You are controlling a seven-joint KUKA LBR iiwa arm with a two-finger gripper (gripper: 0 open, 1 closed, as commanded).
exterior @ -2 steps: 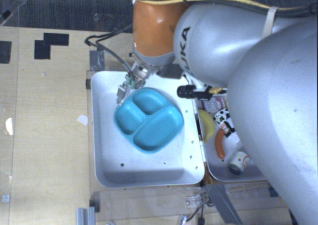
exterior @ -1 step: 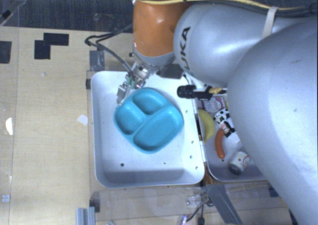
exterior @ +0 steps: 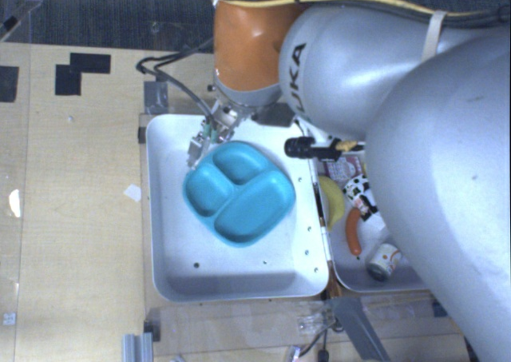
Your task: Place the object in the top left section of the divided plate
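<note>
grey arm fills the foreground; gripper hovers at blue divided plate's upper-left edge, jaw state indiscernible. advise centring over that section before release.

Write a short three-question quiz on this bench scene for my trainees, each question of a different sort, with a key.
1. True or false: the blue divided plate lies in the left bin.
2. Which lies in the right bin? A) banana B) spoon C) book
3. Fill in: the gripper hangs over the plate's upper ____ edge.

Key: 1 true; 2 A; 3 left. The plate's three sections look empty, and the banana lies beside a sausage-shaped toy.
</note>
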